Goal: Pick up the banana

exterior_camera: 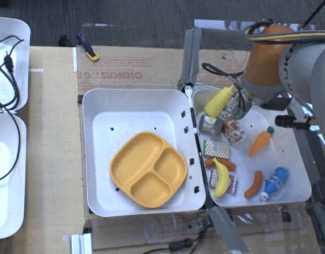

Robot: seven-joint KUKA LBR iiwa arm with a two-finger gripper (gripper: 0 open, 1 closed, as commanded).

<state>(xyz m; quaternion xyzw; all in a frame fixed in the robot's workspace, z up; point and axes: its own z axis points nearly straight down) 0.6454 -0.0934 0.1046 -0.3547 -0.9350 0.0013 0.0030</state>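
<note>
Gripper (237, 106) is seen far behind the banana (221, 177), near a mustard bottle (219, 101); its state cannot be told. Approach seems under way, and a reach forward to the banana is needed next.

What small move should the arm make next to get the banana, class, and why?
Probably shift the gripper toward the near side of the right bin and stop above the banana. The gripper sits by the mustard bottle, at the far end, well apart from the banana.
</note>
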